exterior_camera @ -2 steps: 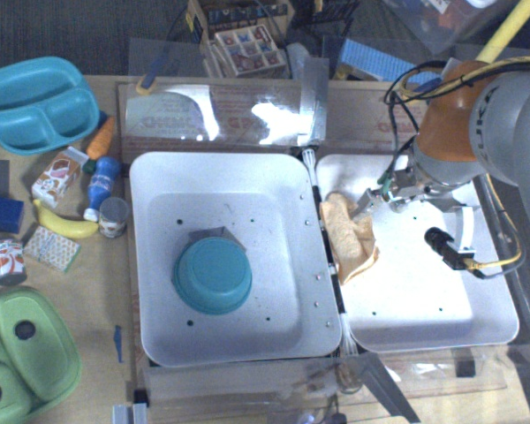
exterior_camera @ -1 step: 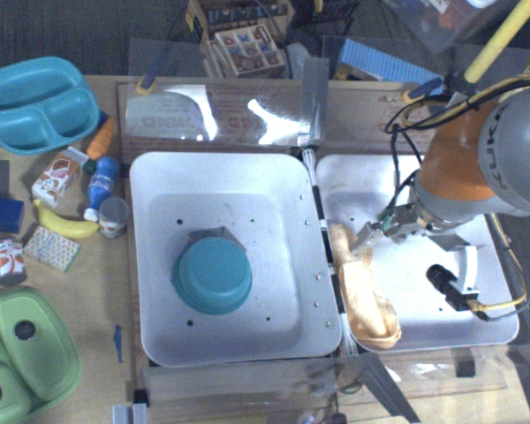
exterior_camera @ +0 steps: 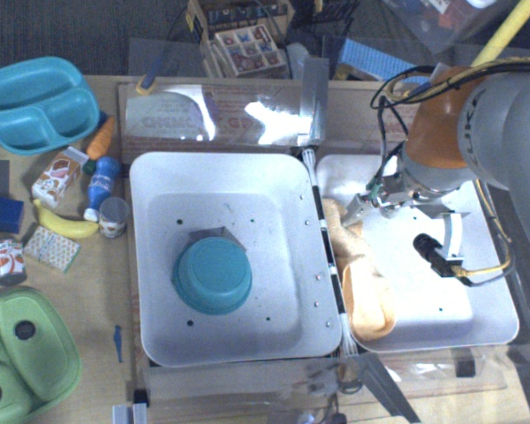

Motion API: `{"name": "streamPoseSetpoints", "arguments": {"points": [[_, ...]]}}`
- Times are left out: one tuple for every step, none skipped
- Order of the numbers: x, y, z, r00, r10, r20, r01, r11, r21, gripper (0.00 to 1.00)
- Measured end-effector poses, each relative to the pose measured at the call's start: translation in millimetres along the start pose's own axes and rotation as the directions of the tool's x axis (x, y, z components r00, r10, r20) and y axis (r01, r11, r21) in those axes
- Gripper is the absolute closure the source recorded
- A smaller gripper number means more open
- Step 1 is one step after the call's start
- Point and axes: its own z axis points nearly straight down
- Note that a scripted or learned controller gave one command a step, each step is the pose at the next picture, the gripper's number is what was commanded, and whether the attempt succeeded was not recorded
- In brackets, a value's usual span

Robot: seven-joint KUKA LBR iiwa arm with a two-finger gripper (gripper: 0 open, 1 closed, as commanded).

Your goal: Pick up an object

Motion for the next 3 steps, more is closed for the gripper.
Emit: {"name": "streamPoseSetpoints", "arguments": {"points": [[-1, 1, -11, 1.000, 0.001, 0.000, -0.001, 1.000, -0.004, 1.00], [-1, 1, -11, 1.000, 0.002, 0.000, -0.002, 1.000, -0.004, 0.00], [-67, -23, -122, 1.000, -0.014, -0.002, 0.014, 1.000, 0.009, 0.00]]}}
